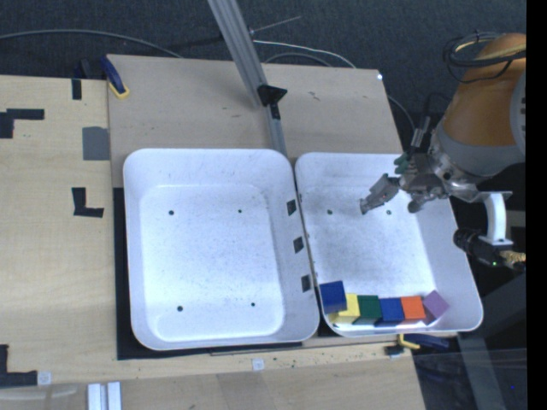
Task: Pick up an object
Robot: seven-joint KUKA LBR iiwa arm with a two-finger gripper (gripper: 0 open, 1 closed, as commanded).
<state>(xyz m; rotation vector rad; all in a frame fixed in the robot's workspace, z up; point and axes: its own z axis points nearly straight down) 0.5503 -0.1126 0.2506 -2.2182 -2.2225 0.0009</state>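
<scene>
Camera view. Two shallow white bins sit side by side on the worktop [214,101]. The left bin [137,229] lies apart from the action. The right bin [444,254] holds a row of small blocks packed against its near wall: a blue block [332,295], a yellow block [347,312], a green block [368,307], a second blue block [391,309], an orange block [413,307] and a purple block [435,302], each touching its neighbour. The arm [487,109] reaches in from the right, and its hand [393,193] hangs over the far part of the right bin, well apart from the blocks. Whether the hand is open or closed cannot be told at this resolution; nothing is seen within it. Judged step: approach, with no grasp yet made. The next move calls for travel toward the near wall, then a descent onto one block; the tight packing and the adjacent wall leave little room around any piece.
</scene>
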